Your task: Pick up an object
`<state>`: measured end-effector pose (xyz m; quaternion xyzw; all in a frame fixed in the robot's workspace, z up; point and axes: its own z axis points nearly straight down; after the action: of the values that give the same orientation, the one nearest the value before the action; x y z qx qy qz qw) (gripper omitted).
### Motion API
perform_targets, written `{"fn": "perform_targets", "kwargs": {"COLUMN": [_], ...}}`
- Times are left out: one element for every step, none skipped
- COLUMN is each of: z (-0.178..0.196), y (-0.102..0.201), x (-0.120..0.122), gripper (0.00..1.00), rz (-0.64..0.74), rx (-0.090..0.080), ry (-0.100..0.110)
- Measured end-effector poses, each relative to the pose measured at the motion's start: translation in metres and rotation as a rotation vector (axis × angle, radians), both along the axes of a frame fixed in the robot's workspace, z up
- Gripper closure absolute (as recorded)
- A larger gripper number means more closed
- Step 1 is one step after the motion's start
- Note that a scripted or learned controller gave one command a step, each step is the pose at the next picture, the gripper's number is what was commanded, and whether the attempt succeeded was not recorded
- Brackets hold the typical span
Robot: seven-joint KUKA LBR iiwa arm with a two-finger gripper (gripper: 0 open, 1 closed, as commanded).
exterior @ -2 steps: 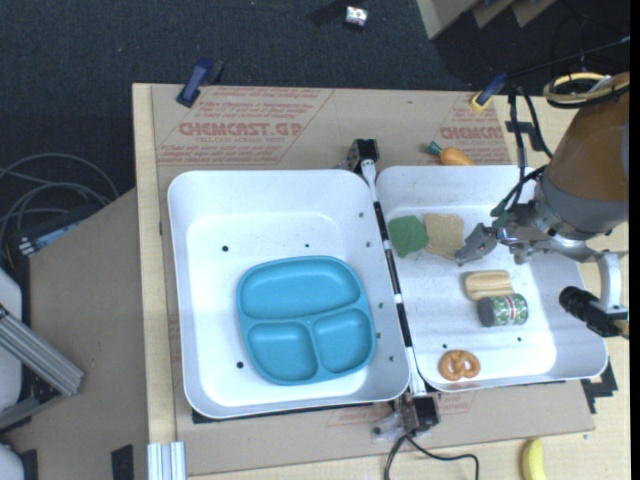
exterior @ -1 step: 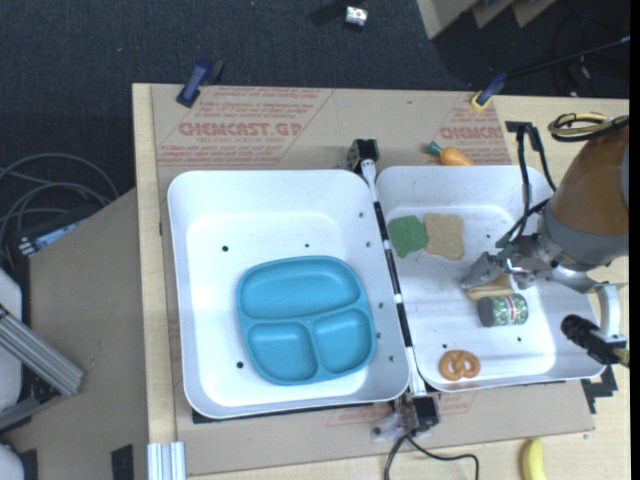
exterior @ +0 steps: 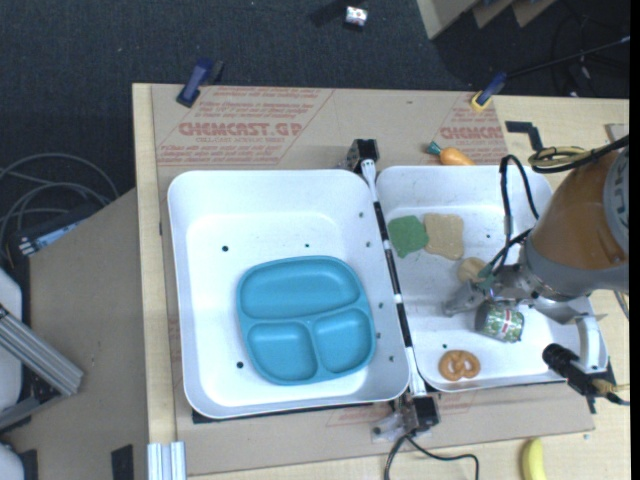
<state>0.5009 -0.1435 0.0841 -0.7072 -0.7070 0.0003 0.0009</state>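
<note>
gripper [exterior: 480,296] low in right bin [exterior: 440,193], over can [exterior: 501,321] | finger state: couldn't tell | pretzel [exterior: 459,365] near front wall | blue tray [exterior: 303,317] in left bin [exterior: 200,218]

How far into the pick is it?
Done: the grey arm's gripper is down inside the right white bin, among its items. In hand: nothing visibly gripped; it sits by the small green-labelled can and a tan piece. Left: grasp and lift. The green flat piece, beige slab and brown pretzel lie untouched.
</note>
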Motion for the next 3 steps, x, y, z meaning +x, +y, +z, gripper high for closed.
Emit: {"fn": "perform_targets", "kwargs": {"z": [0.01, 0.01, 0.0], "y": [0.0, 0.0, 0.016], "x": [0.001, 0.0, -0.02], "gripper": [1.0, 0.0, 0.0], "rz": [-0.001, -0.001, -0.001], "rx": [-0.001, -0.001, 0.0], "ry": [-0.002, -0.002, 0.0]}}
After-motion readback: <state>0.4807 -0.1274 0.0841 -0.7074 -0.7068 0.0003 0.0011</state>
